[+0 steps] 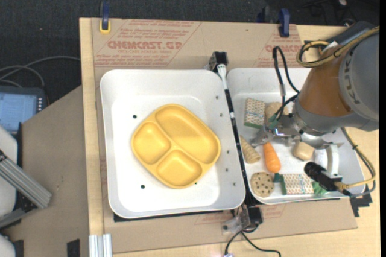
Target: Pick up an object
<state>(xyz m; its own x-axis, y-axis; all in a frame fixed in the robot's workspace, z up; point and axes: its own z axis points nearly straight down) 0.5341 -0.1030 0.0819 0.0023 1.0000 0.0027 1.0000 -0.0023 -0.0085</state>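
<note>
Orange and tapered, the small plastic toy carrot (272, 157) lies in the right-hand shallow white bin (256, 78), directly beneath the claw (269, 132), with a tan rounded piece (250, 152) just beside it and a round speckled cookie-like item (262, 183) near its lower end. Whether the claw is open or closed cannot be determined, as the wrist hides its tips. For a sound grasp, the claw should probably straddle the carrot across its narrow width, clear of the neighbours, before closing.

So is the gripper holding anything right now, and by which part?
Cannot be told. The gripper is low in the right bin, just above the toy carrot, with no object visibly between its fingers.
</note>
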